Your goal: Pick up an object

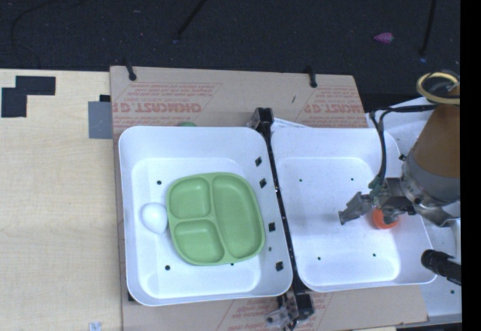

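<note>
The camera view looks down on a pale wood-grain counter (52,194) with a sheet of printed brown cardboard (225,100) laid over it, and two shallow white bins side by side on the cardboard. Beyond the counter the floor (225,6) is dark, crossed by thin cables. Black and grey patches mark the counter's left part. In the left bin (143,149) lies a green divided plate (214,218), with a small white ball (154,217) touching its left edge. In the right bin (323,164), near the right wall, sits a small orange object (385,220). The end effector (368,209) hangs low just over it; whether its jaws are apart or together on the object cannot be told.
</note>
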Tool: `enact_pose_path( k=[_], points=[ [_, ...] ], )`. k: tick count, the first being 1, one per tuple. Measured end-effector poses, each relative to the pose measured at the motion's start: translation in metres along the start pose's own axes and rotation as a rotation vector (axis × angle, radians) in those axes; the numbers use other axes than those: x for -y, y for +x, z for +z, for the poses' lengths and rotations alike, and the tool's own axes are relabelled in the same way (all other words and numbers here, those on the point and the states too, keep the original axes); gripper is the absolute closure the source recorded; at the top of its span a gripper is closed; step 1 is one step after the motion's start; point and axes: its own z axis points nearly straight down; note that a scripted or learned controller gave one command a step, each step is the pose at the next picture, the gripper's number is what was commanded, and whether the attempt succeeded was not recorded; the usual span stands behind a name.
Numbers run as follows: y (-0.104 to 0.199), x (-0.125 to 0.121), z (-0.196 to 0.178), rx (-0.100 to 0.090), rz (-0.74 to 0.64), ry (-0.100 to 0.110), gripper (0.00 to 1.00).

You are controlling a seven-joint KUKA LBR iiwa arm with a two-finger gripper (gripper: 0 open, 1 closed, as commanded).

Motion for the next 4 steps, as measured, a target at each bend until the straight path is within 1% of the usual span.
enact_pose_path(
  k=[1, 2, 3, 4],
  points=[
    [0.0, -0.002, -0.005, 0.002, -0.002, -0.011, 0.0],
    [0.008, -0.01, 0.046, 0.0, -0.003, -0.007, 0.0],
    [0.01, -0.007, 0.11, 0.0, -0.002, -0.005, 0.0],
    [0.011, -0.007, 0.134, 0.002, -0.002, -0.011, 0.0]
  ],
)
